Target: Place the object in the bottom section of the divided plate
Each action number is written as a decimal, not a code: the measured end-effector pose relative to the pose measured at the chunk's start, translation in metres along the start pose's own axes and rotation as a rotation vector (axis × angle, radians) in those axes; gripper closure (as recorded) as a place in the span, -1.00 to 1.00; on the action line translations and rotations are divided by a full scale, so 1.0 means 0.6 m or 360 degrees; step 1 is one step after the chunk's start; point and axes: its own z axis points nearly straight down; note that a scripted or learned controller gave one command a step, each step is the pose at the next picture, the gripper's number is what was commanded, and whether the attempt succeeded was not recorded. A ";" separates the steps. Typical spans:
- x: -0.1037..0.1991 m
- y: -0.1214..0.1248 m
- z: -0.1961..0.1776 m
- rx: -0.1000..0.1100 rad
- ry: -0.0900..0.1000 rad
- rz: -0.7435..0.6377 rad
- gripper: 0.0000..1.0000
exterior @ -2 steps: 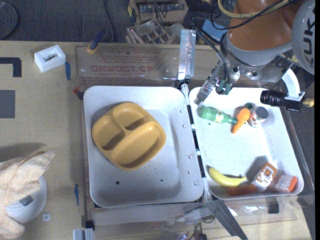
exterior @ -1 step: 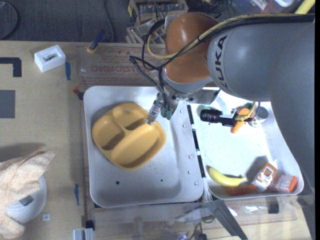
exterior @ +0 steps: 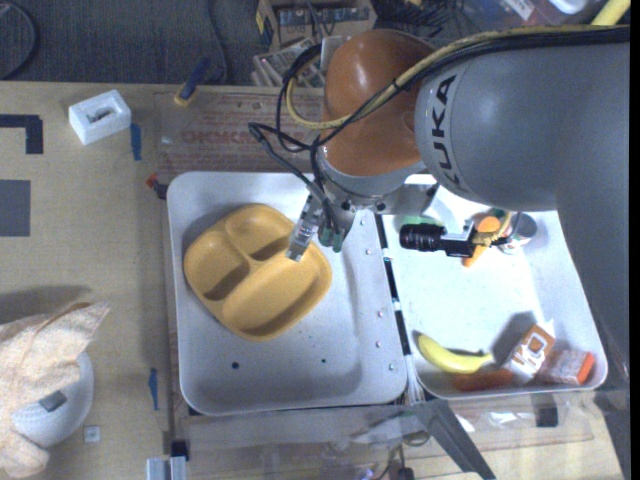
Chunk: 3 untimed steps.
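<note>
End effector point(exterior: 316, 233) over divided plate point(exterior: 257, 269) rim | grip state unclear | plate long axis diagonal

1 fixed overhead camera, slanted down on 2 white bins point(exterior: 200, 368).

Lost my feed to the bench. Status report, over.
Gripper over divided plate's right rim, left bin. No object seen between fingers. Banana, packets in right bin. Nothing blocking plate.
</note>
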 end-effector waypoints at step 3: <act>0.038 -0.031 -0.099 -0.0005 -0.0008 0.0091 1.00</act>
